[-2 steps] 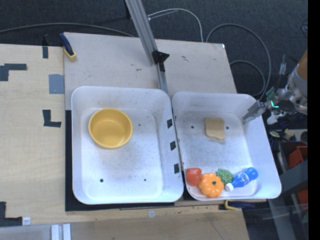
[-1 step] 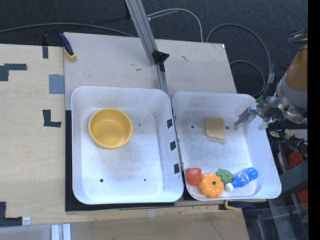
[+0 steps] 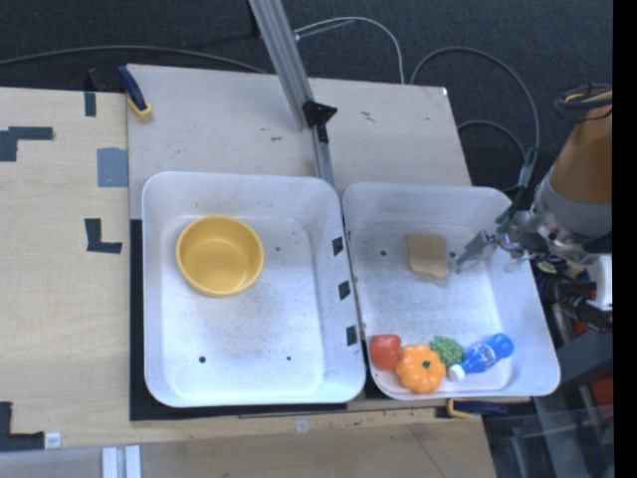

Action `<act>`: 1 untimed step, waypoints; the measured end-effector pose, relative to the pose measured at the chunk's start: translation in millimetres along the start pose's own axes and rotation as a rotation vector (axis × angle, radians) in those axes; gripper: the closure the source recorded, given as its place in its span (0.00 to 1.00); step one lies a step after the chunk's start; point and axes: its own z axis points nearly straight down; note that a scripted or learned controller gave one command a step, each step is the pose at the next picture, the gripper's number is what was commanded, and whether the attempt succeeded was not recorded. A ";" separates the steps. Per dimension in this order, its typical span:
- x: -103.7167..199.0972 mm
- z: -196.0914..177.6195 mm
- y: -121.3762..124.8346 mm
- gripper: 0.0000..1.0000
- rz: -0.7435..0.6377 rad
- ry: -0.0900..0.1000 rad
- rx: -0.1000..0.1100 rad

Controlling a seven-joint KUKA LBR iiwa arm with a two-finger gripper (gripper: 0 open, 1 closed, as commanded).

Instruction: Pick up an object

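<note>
Tan and soft-cornered, the sponge (image 3: 429,255) lies in the upper middle of the right bin (image 3: 523,366), just left of the gripper (image 3: 472,251), whose fingers (image 3: 466,257) reach toward it from the right; whether they are apart or together cannot be told. Well below the sponge, along the bin's near wall, sit a red object (image 3: 384,350), an orange pumpkin (image 3: 420,368), a green piece (image 3: 447,349) and a blue bottle (image 3: 484,355). Left of the sponge, the left bin (image 3: 159,297) holds 1 yellow bowl (image 3: 220,255). Both bins rest on a pale desk (image 3: 219,118).

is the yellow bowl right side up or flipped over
Right side up. The round yellow plastic bowl in the left shallow white bin shows its open rim and hollow inside facing the camera, with nothing visible in it.
</note>
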 end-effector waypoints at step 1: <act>0.1 43.8 0.3 0.00 0.000 0.000 0.000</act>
